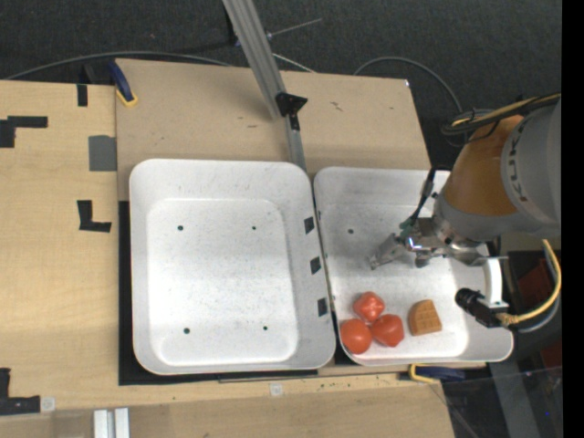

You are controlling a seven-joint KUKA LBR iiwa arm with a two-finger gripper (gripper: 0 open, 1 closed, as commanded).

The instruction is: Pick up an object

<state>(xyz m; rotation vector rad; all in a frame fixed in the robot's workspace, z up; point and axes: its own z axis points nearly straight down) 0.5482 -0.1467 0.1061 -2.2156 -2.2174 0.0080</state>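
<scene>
A pale wooden worktop [228, 108] fills most of the frame, with dark carpet along the top and black tape marks at the left edge. Two shallow white bins sit side by side on it: the left bin [224, 176] in the centre of the frame and the right bin [365, 199] to the centre right. A slanted metal bar [260, 48] runs down from the top centre to the gap between the bins. The grey arm with its orange band [484, 185] comes in from the right edge, and its end effector [388, 254] sits low over the middle of the right bin, pointing left; whether its tips are spread or pressed together cannot be told, and nothing can be seen between them. Near the lower edge of the right bin lie three red round objects [370, 322] clustered and touching one another, with a tan, ridged object [424, 318] just beside them to the right. All of these lie below the end effector in the frame, apart from it.
</scene>
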